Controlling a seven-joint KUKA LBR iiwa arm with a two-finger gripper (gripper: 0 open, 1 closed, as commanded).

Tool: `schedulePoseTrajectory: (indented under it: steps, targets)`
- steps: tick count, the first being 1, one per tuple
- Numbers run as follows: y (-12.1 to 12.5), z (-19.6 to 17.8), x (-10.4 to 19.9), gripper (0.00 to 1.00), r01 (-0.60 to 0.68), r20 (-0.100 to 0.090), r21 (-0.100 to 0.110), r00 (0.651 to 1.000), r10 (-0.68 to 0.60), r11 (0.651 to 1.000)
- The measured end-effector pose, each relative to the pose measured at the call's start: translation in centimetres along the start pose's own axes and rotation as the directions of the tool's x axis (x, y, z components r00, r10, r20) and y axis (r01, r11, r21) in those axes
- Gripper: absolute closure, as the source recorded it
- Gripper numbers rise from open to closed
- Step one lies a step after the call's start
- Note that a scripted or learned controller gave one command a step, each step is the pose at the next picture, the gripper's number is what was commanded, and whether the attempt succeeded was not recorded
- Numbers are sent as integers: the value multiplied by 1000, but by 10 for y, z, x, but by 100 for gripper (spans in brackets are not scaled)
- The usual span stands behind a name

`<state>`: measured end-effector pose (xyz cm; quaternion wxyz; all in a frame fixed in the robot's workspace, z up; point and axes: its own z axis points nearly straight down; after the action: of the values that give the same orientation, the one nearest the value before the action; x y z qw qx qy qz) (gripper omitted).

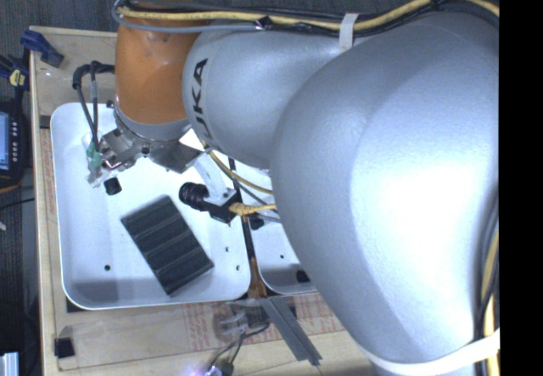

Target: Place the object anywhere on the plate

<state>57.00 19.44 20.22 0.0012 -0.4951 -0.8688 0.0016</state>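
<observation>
A dark grey ribbed rectangular slab [166,244] lies at a slant on the floor of the left white bin [68,221], towards its near side. The gripper [107,169] hangs below the orange wrist band [153,69] over the bin's far left part, up and to the left of the slab and apart from it. A small green part shows at the gripper's side. The arm's bulk hides what lies under it, and I cannot make out anything held.
The grey arm covers most of the right bin [280,281], of which a near corner shows. A black cable connector [193,194] sticks out under the wrist. Wooden bench edge [127,332] runs along the near side; blue clamps [41,45] sit at the far left.
</observation>
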Motion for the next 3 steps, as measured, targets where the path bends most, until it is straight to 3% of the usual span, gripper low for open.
schedulePoseTrajectory:
  steps: [1, 2, 3]
  targets:
    - [-78, 112, 54, 100, 63, -2, 2, 998, -63, 998]
    - [-76, -38, 27, 100, -198, 1, -3, 980, 198, 980]
    - [-104, 16, 9, 100, -256, 1, 2, 967, 256, 967]
